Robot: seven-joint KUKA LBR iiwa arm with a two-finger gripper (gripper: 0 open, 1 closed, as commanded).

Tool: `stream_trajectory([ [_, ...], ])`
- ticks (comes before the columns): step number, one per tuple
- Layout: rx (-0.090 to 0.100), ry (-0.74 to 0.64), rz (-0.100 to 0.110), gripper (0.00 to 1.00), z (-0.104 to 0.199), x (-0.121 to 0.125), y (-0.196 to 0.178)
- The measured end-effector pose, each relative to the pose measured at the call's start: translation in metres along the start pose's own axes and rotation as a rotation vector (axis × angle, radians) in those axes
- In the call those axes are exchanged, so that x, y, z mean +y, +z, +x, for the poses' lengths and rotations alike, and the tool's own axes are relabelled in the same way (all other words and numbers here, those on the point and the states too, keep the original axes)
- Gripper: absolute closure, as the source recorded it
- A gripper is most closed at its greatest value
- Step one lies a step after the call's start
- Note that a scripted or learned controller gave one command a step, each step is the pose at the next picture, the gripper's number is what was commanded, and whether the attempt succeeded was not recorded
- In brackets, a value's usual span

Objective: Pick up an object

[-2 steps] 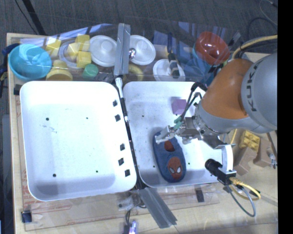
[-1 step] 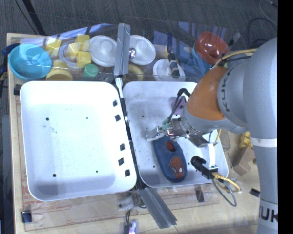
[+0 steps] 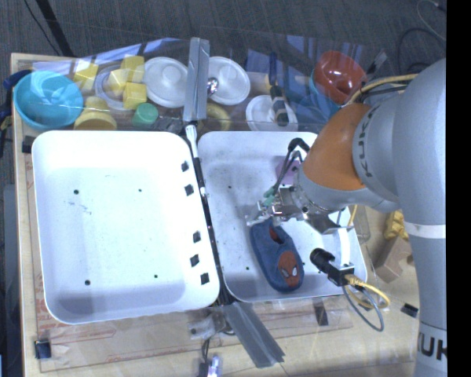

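A dark blue slipper (image 3: pixel 276 260) with a red spider face on its toe lies in the right bin (image 3: pixel 234 210), toward the front. A pale pink object (image 3: pixel 287 166) shows behind the wrist, near the bin's back. My gripper (image 3: pixel 268 209) is low in the right bin, right at the slipper's heel end. The arm's grey body and orange band (image 3: pixel 337 159) reach in from the right and cover much of the bin's right side.
The left bin (image 3: pixel 110 218) stands beside the right one, with a black clip strip along the shared wall. Behind the bins lie bowls, cups and lids: a blue bowl (image 3: pixel 49 98), white lids (image 3: pixel 166 81), a red bowl (image 3: pixel 339 73). Cables (image 3: pixel 361 289) trail at the front right.
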State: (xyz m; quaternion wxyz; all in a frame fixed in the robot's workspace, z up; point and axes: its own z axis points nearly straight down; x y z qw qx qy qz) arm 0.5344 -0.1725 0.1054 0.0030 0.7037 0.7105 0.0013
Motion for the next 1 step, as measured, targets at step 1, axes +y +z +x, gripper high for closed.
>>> stream_trajectory([
  [1,0.003,-0.06,0.008,1.0,0.0501,0.0402,-0.079],
])
